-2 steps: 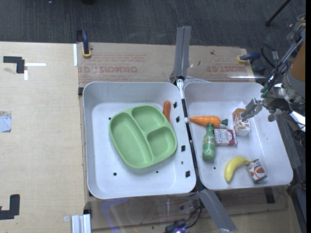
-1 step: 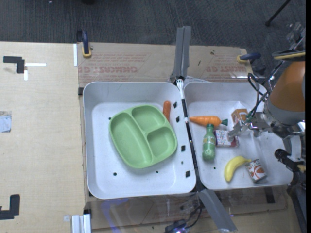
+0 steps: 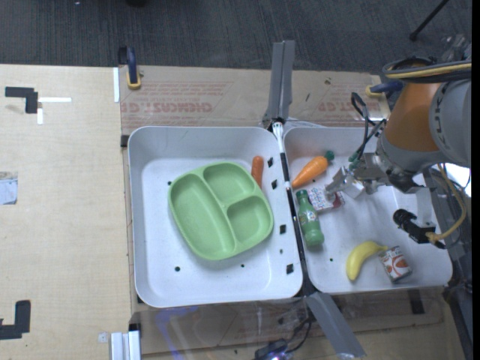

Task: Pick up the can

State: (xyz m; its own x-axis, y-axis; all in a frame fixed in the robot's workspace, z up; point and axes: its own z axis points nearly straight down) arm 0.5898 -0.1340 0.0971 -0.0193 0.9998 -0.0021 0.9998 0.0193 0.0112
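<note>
Wooden bench (image 3: 60, 223), two white bins. Can (image 3: 395, 264) lies in right bin (image 3: 420, 280), near corner, beside banana (image 3: 363, 258). Gripper (image 3: 339, 190) hovers near bottle (image 3: 308, 219); grip state unclear. Approach step: next, reposition over can.

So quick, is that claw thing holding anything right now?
Gripper: cannot be told; it sits above the right bin, well apart from the can.
</note>
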